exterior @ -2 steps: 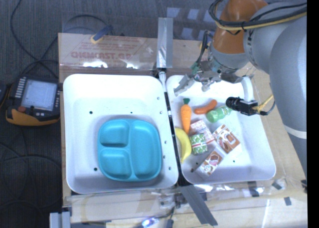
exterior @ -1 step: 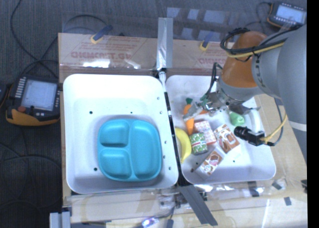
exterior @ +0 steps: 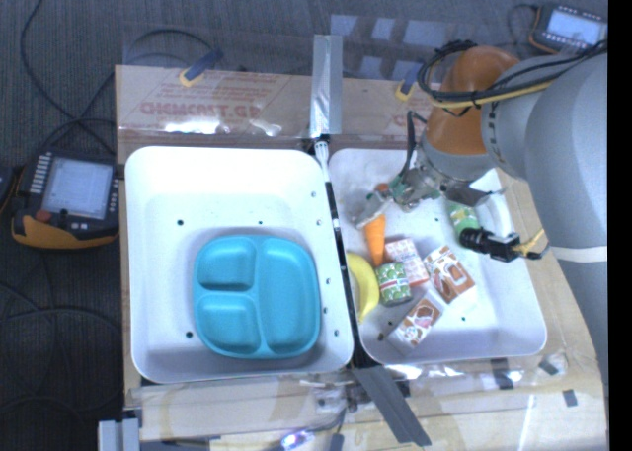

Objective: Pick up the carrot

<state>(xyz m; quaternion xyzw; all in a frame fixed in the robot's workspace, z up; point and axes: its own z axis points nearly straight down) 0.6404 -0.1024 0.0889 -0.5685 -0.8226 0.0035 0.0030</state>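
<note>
The carrot [exterior: 375,239] is a short orange piece lying in the right bin [exterior: 513,326], near its left wall and just above a banana. My gripper [exterior: 393,193] hangs low over the bin's upper left part, a little above and to the right of the carrot. Nothing is visibly held in it. The grey arm with its orange band [exterior: 474,79] reaches in from the upper right and hides the bin's far right corner.
A yellow banana [exterior: 363,283], a green can [exterior: 395,282] and several small printed boxes [exterior: 447,274] crowd the right bin just below the carrot. A green item [exterior: 462,214] lies to the right of the gripper. The left bin [exterior: 158,202] holds a blue divided plate [exterior: 259,296].
</note>
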